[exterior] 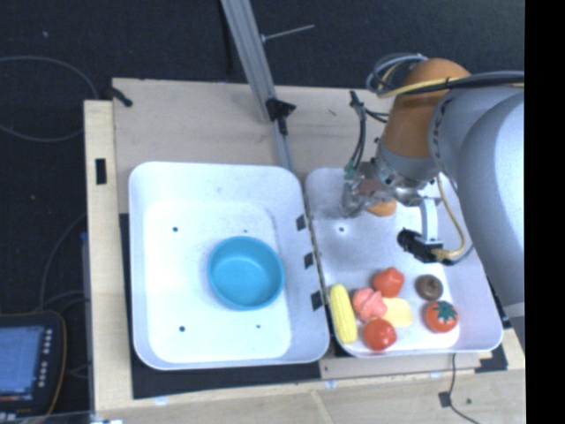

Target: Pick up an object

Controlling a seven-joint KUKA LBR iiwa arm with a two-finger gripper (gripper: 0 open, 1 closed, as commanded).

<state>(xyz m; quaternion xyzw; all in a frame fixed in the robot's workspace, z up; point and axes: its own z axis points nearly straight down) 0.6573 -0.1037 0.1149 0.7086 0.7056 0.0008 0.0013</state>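
Camera view from above puts an orange object (383, 207) right at the gripper (360, 198), tucked against its near side at the far end of the right bin (340, 237). I take that as the likeliest thing to lift, since it is touching or nearly touching the fingertips, but most of it is hidden under the wrist, so I cannot name it or read any long axis. Nor can I tell whether the gripper is spread or pressed together, or whether the orange object sits between its tips or just beside them; the wrist and cabling cover that spot.

Working outward from the gripper, the rest of the toy food lies well apart from it, toward the camera at the bin's near end: a yellow corn cob (342, 313) along the wall, its length running roughly toward the gripper, then a pink piece (369, 303), a yellow block (397, 313), two red tomatoes (387, 282) (380, 334), a small brown round piece (429, 286) and a strawberry (441, 316).

Beyond the divider, off to the gripper's side, the left bin (159, 193) holds a blue bowl (246, 272). Both bins sit on the desk (177, 122).

My judgement: the coming move depends on that orange object being centred under the gripper, which I cannot confirm.
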